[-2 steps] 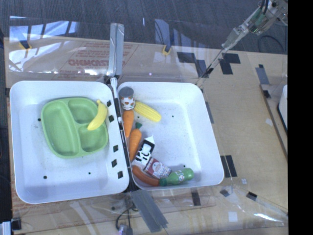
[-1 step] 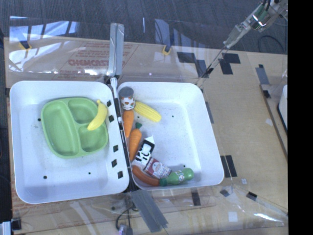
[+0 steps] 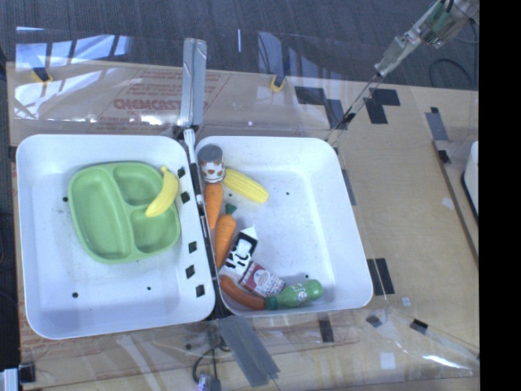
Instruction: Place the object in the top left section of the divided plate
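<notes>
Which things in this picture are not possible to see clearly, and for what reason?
- Gripper, camera view: small and far at the top right; its state is unreadable.
- Arm: cut off by the top edge.
- Banana: lies across the green plate; I cannot tell which section it rests in.
- Packet labels: too small to read.
- Lower carrot: partly hidden under the packet.

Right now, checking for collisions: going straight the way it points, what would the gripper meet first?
Likely the right bin at its far right corner, as the gripper slants down-left toward it; depth is unclear.
</notes>
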`<state>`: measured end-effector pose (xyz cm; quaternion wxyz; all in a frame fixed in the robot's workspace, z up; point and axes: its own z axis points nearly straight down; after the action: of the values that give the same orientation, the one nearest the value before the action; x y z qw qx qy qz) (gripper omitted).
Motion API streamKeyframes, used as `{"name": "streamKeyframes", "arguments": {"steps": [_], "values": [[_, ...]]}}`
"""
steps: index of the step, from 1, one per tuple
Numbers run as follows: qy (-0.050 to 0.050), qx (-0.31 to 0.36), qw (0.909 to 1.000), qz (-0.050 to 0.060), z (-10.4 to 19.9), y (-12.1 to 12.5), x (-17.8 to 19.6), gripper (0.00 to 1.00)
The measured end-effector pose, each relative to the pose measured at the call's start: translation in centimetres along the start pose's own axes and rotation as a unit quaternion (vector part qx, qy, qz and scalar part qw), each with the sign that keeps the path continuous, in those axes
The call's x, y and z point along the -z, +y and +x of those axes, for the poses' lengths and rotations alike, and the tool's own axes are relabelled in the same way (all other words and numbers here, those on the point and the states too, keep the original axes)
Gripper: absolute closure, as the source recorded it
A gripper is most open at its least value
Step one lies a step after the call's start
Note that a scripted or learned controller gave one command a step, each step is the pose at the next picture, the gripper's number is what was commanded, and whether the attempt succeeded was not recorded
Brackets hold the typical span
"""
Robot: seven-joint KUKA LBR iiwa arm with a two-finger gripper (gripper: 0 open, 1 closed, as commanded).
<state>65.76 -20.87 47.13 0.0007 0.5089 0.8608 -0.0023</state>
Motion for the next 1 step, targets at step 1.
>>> {"name": "streamKeyframes", "arguments": {"steps": [1], "values": [[0.0, 0.003, 1.0, 0.0, 0.0, 0.16, 0.95, 1.0]]}}
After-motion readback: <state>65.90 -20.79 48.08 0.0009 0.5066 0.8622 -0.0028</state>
